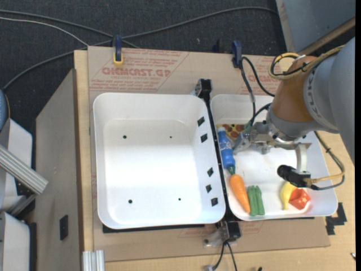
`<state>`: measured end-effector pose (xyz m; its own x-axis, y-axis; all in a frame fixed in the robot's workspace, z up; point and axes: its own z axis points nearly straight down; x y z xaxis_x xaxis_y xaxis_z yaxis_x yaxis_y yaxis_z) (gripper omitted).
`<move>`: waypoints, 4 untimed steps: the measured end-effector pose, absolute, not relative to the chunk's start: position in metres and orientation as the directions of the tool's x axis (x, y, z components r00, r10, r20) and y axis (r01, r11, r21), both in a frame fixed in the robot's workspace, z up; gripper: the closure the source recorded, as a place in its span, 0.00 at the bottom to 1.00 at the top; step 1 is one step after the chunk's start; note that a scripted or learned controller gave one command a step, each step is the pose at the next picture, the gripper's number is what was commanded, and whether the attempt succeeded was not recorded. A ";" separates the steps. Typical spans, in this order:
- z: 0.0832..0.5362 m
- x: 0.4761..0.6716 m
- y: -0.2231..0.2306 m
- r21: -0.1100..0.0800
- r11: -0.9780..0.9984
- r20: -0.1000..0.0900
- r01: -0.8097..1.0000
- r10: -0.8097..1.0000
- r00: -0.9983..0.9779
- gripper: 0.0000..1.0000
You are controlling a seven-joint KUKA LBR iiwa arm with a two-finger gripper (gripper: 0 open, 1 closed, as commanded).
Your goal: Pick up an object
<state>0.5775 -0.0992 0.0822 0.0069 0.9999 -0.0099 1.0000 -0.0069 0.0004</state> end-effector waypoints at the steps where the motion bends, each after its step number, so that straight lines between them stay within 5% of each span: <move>1: 0.192 0.578 -0.069 0.010 0.004 0.000 1.000 1.000 -0.004 0.00; 2: 0.131 0.592 -0.095 -0.005 -0.002 0.001 1.000 1.000 0.002 0.00; 3: 0.085 0.629 -0.094 0.000 0.003 0.002 1.000 1.000 -0.003 0.00; 4: 0.087 0.651 -0.136 0.003 0.000 0.001 1.000 1.000 0.000 0.00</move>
<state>0.6509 -0.1363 0.0872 -0.0003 1.0000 0.0008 1.0000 0.0003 0.0028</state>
